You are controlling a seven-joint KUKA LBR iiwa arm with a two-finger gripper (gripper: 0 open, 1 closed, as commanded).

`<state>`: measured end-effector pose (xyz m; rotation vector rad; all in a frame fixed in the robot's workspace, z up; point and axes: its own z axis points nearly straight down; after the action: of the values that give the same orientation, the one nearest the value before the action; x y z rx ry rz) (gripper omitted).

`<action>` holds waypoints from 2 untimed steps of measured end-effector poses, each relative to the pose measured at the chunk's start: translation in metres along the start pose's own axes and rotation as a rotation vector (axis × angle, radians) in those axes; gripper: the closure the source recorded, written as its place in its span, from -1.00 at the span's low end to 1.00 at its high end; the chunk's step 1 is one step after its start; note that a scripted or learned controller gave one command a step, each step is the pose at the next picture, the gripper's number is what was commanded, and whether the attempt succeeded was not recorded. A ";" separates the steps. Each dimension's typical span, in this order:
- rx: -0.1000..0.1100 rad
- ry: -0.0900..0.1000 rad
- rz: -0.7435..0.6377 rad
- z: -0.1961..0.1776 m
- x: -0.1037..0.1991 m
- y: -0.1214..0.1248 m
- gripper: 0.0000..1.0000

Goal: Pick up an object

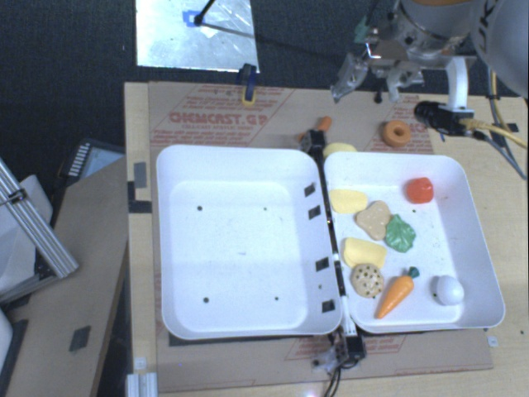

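Nearest your viewpoint, the carrot (394,295) lies at the front edge of the right bin (475,222), well below the gripper (378,76) as you see it. Note that the gripper hangs above the cardboard bench top (207,116), beyond the rear rim of the right bin; you cannot tell how far its fingers are parted, and no object is seen between them.

Closest to the gripper, locate the donut (397,133) on the bench just below and slightly right of it, outside the bins. A pale yellow piece (339,149) sits at the bin's rear rim, below and left of the gripper. Further down, inside the right bin, find the red tomato (419,190), a second yellow piece (348,200), a tan biscuit shape (374,219), green leaf (400,233), yellow wedge (364,252), speckled cookie (366,280) and white ball (448,289). The left bin (178,188) lies well below and left of the gripper.
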<state>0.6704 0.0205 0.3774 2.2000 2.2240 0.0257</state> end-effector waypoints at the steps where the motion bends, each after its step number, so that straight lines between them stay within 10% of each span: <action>1: 0.014 -0.004 0.001 0.000 -0.004 -0.001 1.00; 2: 0.028 0.000 0.001 0.079 0.067 -0.038 1.00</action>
<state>0.6335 0.0877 0.2982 2.2152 2.2375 -0.0055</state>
